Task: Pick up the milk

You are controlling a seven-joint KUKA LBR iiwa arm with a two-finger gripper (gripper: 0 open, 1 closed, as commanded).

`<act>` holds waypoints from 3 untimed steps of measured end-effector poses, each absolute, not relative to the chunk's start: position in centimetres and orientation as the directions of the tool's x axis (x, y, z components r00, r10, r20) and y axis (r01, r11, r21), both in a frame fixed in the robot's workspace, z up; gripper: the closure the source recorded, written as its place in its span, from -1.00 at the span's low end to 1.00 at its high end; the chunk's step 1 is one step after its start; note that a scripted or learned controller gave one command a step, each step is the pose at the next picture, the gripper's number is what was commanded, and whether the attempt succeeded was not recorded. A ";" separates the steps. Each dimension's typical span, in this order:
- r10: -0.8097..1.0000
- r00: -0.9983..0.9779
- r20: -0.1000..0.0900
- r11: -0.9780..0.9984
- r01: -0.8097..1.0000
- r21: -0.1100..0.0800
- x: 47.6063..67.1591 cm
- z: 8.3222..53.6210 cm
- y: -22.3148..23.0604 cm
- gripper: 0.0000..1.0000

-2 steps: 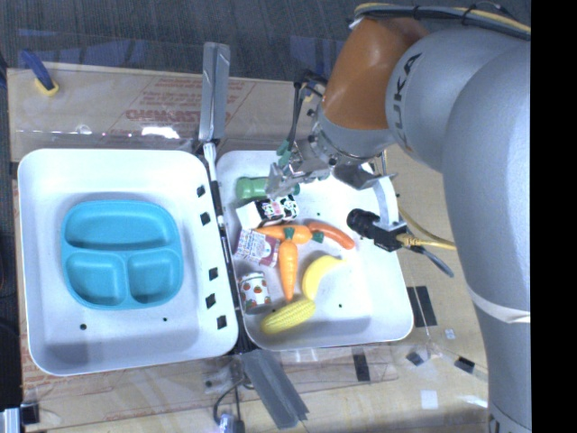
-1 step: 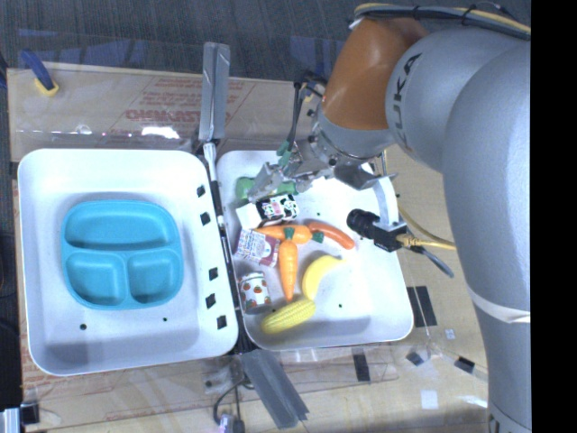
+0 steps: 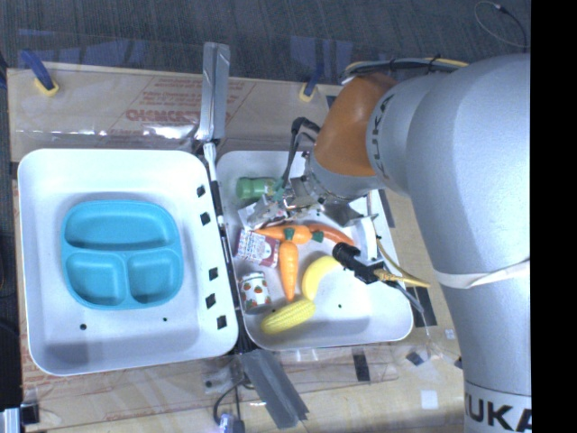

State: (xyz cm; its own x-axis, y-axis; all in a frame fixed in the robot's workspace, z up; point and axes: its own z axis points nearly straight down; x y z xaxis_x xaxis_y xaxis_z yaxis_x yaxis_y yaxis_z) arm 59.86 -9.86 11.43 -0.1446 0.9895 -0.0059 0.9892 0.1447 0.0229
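A wooden bench (image 3: 117, 97) on a dark floor carries two shallow white bins side by side, with a metal divider between them; the left bin (image 3: 36, 242) holds a blue sectioned tray (image 3: 122, 251), set in the middle, well apart from everything the task concerns.

The milk (image 3: 256, 247), as far as I can judge, is the small white and red carton lying flat near the left wall of the right bin (image 3: 388, 327), about halfway along that wall; it lies tipped on its side rather than upright, so a grasp would have to come from above across its narrow width. An orange carrot (image 3: 288, 267) lies just beside it toward the bin's middle, with a second carrot (image 3: 311, 234) crossing above; a banana (image 3: 315, 275) and an ear of corn (image 3: 287, 316) sit toward the near edge; a small can (image 3: 255, 290) stands just below the carton by the left wall; a green bottle (image 3: 255, 188) rests in the far left corner; the crowding leaves little room for fingers.

The gripper (image 3: 287, 198) hangs over the far part of the right bin, near the green bottle and above the carton, probably lining up a descent; whether it is open or closed I cannot tell, and nothing visibly sits in it.
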 end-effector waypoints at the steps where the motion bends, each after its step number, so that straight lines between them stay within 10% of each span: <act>1: 0.989 -0.149 -0.002 0.149 0.989 0.026 60.0 12.7 -9.7 1.00; 2: 0.989 -0.149 -0.002 0.149 0.989 0.026 60.0 12.7 -9.7 -1.00; 3: 0.986 -0.169 -0.005 0.169 0.985 0.021 61.5 10.6 -11.3 -1.00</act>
State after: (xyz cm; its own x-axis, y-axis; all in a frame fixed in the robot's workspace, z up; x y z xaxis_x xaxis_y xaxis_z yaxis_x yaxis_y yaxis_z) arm 61.52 -11.34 10.65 -0.1686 0.9857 -0.0054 0.9855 0.1686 0.0206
